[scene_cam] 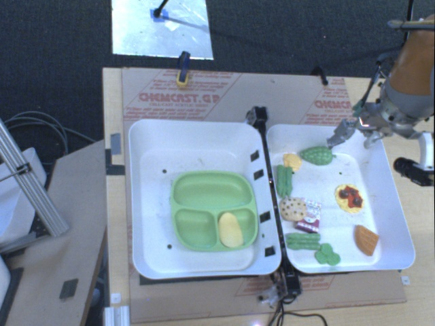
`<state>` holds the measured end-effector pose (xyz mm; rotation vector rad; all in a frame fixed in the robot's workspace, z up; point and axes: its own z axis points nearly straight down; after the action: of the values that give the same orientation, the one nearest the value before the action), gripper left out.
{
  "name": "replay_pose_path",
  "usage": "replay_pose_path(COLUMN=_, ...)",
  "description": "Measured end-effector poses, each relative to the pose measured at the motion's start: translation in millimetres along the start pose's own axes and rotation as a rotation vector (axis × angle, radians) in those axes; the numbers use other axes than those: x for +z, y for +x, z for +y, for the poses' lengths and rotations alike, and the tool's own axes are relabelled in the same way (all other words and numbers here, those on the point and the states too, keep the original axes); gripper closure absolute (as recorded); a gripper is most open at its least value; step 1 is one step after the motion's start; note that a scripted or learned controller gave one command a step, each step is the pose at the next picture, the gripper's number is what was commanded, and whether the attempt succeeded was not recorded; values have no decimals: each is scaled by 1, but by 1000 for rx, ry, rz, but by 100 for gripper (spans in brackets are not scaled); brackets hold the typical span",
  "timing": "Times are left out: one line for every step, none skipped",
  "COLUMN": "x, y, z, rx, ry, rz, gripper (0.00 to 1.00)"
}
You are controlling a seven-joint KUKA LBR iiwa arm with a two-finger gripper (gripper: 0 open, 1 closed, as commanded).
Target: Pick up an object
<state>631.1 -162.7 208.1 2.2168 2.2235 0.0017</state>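
The right bin [401, 250] holds several toy foods: a green leafy piece [316, 156], a small yellow piece [291, 161], a green pod [283, 180], a speckled cookie [293, 209], a pink and white packet [311, 216], a yellow disc with red topping [349, 198], an orange wedge [366, 240], a green bean [302, 242] and a green clump [328, 255]. My gripper [355, 136] hangs over the bin's far edge, up and to the right of the leafy piece. It is open, with nothing between its fingers.
The left bin [149, 182] carries a green divided plate [214, 209] with a yellow oval piece [231, 229] in its front right compartment. A black hinge strip [266, 182] runs between the bins. A black fitting [411, 170] juts in at the right edge.
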Motion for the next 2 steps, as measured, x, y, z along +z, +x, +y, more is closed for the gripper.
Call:
replay_pose_path(x=85, y=-32, z=-80, rx=8, ry=13, rz=2, gripper=0)
replay_pose_path(x=-26, y=-38, z=-10, rx=-3, ry=-14, rz=-5, gripper=0)
